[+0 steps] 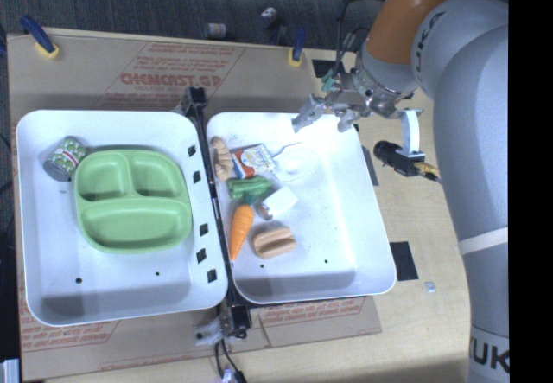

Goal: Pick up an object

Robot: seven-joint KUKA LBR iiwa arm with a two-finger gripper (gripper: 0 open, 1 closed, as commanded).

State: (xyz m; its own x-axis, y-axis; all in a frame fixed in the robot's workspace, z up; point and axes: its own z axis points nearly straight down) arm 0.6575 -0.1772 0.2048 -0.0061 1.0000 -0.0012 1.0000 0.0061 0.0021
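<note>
My gripper [326, 120] hangs over the far edge of the right bin [354, 226], its two fingers spread apart and open, with nothing between them. Below and to its left lie the bin's objects: a clear plastic piece [296, 162], a red and white packet [253, 159], a tan peanut-shaped piece [221, 158], a green toy vegetable [249, 188], a white block [280, 200], an orange carrot [240, 231] and a hot dog bun [273, 241]. None of them touches the gripper.
The left bin [43, 286] holds a green divided plate [132, 198] and a small can [64, 156] at its far left corner. A black divider [204, 191] runs between the bins. The grey arm [458, 113] fills the right side.
</note>
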